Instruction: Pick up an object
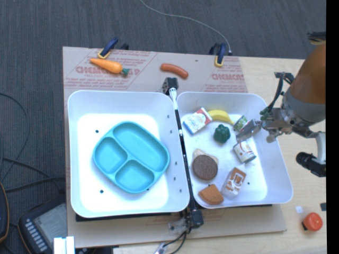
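There are two white bins side by side on the table (275, 75). The left bin (79, 157) has one blue plate (131, 156) in it, and the plate has three parts.

The right bin (278, 184) has eight toy foods in it. One yellow banana (220, 115) lies near the back, touching a red and white carton (195, 121). One green broccoli (222, 134) sits just in front of the banana. One small green packet (241, 123) is beside the banana, on the right. One white can (244, 152) lies near the middle. One brown round cookie (204, 166) sits on a slice of bread. One orange cookie (212, 194) is at the front, touching an orange and white box (234, 181).

The arm (312, 83) comes in from the right. Its pincer (256, 129) is low over the right bin, near the green packet and just above the white can. I cannot tell if it is apart or together, and nothing shows clearly between its tips.

Behind the bins, on the cardboard, are one carrot (107, 65) and one sausage (174, 70). Two clips (108, 47) hold the back edge. One orange cap (312, 222) lies on the table at the front right.
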You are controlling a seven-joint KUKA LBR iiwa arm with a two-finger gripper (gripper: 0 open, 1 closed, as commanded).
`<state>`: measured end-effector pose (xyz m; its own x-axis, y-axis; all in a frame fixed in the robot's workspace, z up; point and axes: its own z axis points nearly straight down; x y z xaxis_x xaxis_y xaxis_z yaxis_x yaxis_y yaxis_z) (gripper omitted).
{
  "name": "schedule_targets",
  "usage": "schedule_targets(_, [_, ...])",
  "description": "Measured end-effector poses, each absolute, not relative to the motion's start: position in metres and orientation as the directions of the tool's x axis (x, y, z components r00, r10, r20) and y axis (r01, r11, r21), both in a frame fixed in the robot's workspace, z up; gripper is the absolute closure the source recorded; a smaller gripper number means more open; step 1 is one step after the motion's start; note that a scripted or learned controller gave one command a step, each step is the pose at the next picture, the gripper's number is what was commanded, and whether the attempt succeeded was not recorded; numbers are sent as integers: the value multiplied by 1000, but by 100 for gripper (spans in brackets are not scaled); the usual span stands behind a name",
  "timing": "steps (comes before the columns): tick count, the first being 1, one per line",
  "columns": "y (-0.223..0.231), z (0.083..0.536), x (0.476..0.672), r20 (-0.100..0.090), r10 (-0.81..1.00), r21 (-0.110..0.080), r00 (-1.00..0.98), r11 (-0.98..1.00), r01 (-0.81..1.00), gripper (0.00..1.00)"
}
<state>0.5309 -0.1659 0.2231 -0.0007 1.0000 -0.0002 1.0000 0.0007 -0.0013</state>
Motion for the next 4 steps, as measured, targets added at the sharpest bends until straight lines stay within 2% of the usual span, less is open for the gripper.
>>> schedule_targets(1, [-214, 97, 498, 9, 1000, 2, -6, 6, 1000, 0])
schedule_targets(2, [-173, 88, 562, -4, 1000, 9, -1, 1, 1000, 0])
schedule_targets(3, [-174, 99, 563, -5, 1000, 11, -1, 1, 1000, 100])
schedule_targets(4, [-124, 198, 550, -1, 1000, 2, -2, 2, 1000, 100])
